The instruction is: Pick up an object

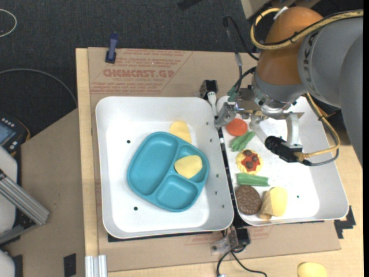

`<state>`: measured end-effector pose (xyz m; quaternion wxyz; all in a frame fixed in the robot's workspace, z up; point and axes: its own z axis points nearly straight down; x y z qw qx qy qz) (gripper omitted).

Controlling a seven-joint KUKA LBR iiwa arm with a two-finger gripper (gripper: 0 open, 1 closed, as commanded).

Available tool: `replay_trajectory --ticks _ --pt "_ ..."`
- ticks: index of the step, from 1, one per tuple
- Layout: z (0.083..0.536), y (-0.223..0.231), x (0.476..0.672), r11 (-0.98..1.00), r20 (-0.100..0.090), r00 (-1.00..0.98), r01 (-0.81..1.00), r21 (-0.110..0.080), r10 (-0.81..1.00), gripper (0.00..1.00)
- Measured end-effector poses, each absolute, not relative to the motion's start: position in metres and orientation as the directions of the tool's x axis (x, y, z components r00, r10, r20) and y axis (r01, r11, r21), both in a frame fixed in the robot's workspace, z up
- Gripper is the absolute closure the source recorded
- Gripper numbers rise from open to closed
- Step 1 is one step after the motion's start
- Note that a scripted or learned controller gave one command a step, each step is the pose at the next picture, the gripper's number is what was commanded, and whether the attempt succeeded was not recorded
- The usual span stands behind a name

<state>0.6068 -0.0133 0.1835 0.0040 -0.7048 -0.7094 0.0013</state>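
Left, blue tray (155, 172) holding yellow piece (188, 165), right bin (323, 195) food toys

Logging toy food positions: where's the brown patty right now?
The brown patty lies in the right bin, near its front left corner, just below a green bean and left of the yellow piece.

hand (249, 113) fingers hidden under wrist; yellow object (312, 269) cut off at bottom edge

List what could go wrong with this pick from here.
1. The gripper hangs by the bin wall, over the tomato and green bean, which touch; it may knock the wall or catch both.
2. The right bin's toy foods lie packed close, so a descent could shove neighbours aside.
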Motion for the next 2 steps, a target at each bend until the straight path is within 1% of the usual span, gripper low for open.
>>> replay_trajectory --ticks 1,2 --pt "0.185 0.029 0.546 0.004 0.003 -0.004 1.0 -0.008 1.0 0.0" --pt "0.248 0.098 0.479 0.001 0.0 -0.001 1.0 -0.003 1.0 0.0"
